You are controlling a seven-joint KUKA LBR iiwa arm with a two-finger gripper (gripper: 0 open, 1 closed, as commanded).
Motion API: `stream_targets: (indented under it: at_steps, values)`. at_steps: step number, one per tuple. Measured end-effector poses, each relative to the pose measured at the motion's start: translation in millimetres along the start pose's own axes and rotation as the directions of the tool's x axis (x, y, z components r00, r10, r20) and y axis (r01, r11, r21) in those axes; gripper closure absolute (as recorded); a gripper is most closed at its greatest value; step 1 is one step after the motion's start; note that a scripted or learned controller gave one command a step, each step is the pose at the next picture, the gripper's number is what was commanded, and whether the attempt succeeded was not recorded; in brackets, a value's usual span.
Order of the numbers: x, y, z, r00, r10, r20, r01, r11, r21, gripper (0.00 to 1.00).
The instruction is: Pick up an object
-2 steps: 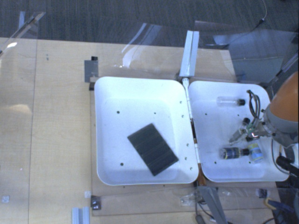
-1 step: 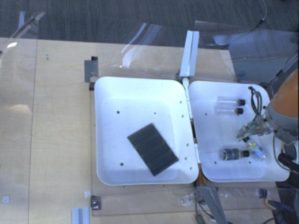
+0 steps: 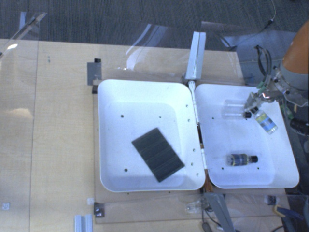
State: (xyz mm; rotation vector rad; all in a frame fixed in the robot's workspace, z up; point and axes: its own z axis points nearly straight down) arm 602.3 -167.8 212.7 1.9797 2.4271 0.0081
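- Camera view, top-down at a slant: two shallow white bins side by side on a wooden bench (image 3: 48,129), left bin (image 3: 108,129) and right bin (image 3: 280,178).
- Left bin holding just a dark ribbed rectangular pad (image 3: 158,154), lying flat and skewed, roughly mid-bin.
- Right bin holding three candidates: a clear plastic cup (image 3: 231,108) on its side near the back, a small dark bottle (image 3: 243,159) lying on its side toward the front, and a little bottle with a blue label (image 3: 266,122) near the right wall.
- Gripper (image 3: 253,105) low over the back of the right bin, between the clear cup and the blue-label bottle, just beside both. Honestly can't tell if the jaws are spread or pinched, too small and cluttered there. Nothing visibly between them.
- Risk-wise: sitting between two things, so probably easy to close on air or nudge one away.
- Also worth worrying about: cup and bottles all on their sides and round, so likely to roll off at a touch. Clear cup looks thin, might squash or pop out.
- Close to the bin's back wall too, so clipping the rim seems possible.
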Motion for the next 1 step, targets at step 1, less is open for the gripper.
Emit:
stream_targets:
  at_steps: [1]
  values:
    - [71.3,74.5,-18.5,1.000,0.012,-0.001,-0.012,1.000,0.000,1.00]
